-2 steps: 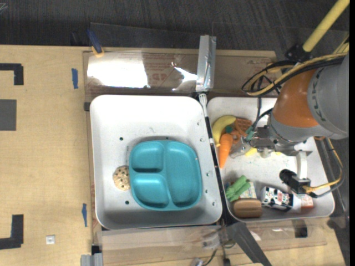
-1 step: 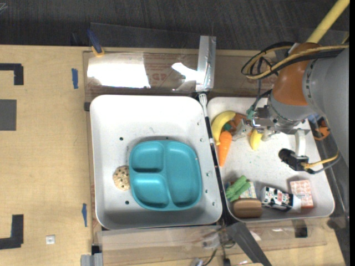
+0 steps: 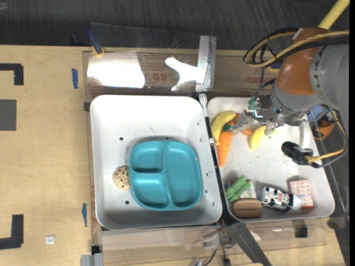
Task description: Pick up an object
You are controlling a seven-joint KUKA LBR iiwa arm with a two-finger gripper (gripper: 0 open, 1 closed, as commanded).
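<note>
My gripper hangs over the back of the right bin, its fingers apart and nothing between them. Just below it on the bin floor lies a small yellow piece. To its left are a yellow banana and an orange carrot. Along the front edge of the bin sit a green item, a brown block, a black-and-white pack and a pink box.
The left bin holds a teal divided plate and a cookie at its left side. The arm's orange band and cables crowd the right bin's back right. A ridge divides the bins.
</note>
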